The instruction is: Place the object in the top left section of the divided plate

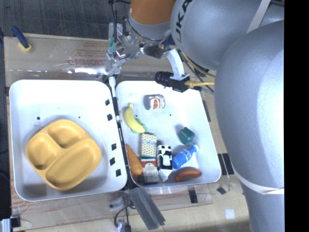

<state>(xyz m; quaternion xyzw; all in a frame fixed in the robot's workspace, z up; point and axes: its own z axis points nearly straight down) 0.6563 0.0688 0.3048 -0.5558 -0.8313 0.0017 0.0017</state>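
The gripper (114,57) hangs over the bins' top edge; I cannot tell its grip. No object is chosen (banana (133,120) lies free). Descend squarely, then carry to the plate (63,152).

The grey arm (241,47) enters from the right and fills the upper right of the camera view, its broad links stacked over one another. The orange band (152,4) sits above the wrist near the top centre. Below it the tool (115,57) points down and to the left, hanging above the worktop; its fingertips are too small and cluttered to read.
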